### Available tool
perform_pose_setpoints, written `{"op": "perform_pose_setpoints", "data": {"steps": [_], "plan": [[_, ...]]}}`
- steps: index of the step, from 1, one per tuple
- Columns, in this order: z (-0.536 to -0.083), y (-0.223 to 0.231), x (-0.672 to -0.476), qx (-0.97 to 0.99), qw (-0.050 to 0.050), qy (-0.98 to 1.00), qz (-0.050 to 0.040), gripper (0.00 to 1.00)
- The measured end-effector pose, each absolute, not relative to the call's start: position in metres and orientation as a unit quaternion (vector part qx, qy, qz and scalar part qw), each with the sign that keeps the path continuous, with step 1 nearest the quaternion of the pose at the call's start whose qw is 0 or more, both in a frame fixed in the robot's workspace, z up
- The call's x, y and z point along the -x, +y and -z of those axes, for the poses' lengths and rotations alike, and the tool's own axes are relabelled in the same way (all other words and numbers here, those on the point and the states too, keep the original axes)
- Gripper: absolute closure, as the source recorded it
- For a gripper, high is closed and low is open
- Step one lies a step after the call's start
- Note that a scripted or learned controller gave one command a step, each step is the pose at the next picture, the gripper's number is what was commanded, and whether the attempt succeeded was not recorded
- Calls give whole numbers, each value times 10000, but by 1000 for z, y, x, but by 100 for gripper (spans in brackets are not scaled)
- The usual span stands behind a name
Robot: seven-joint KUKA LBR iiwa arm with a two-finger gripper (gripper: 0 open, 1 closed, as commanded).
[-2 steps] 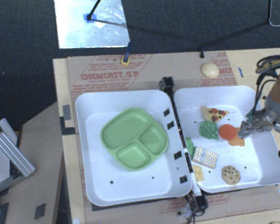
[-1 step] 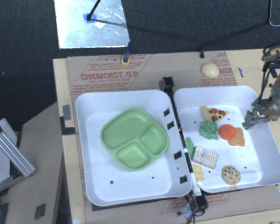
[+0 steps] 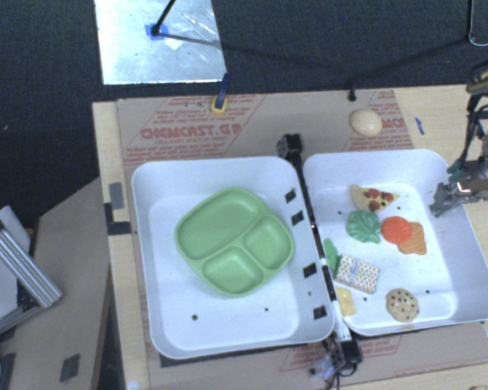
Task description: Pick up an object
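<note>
Camera view puts the round orange plastic toy fruit (image 3: pixel 397 229) nearest my claw (image 3: pixel 445 200), at the right bin's (image 3: pixel 470 255) middle beside a green toy lettuce (image 3: pixel 365 226). It looks light, stiff and slick; I'd pinch across its width. My claw hovers over the bin's right edge; its spread I cannot tell.

At the camera view's right edge we see our grey arm reaching in low, its wrist angled toward the left. The gripper (image 3: pixel 445 200) points leftward and slightly down, nothing visible between its tips, cables trailing along the wrist above.
</note>
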State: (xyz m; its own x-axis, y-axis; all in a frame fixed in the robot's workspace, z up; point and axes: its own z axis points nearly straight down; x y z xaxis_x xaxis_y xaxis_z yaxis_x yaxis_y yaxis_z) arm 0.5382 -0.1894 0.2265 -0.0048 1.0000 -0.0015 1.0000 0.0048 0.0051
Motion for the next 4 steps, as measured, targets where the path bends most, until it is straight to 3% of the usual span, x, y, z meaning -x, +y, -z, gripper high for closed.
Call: {"op": "perform_pose_setpoints", "data": {"steps": [3,4], "plan": [[-225,-56,-625,-7037,8,7105,-19,100],[-234,-8,-639,-7036,5,7106,-23,100]]}}
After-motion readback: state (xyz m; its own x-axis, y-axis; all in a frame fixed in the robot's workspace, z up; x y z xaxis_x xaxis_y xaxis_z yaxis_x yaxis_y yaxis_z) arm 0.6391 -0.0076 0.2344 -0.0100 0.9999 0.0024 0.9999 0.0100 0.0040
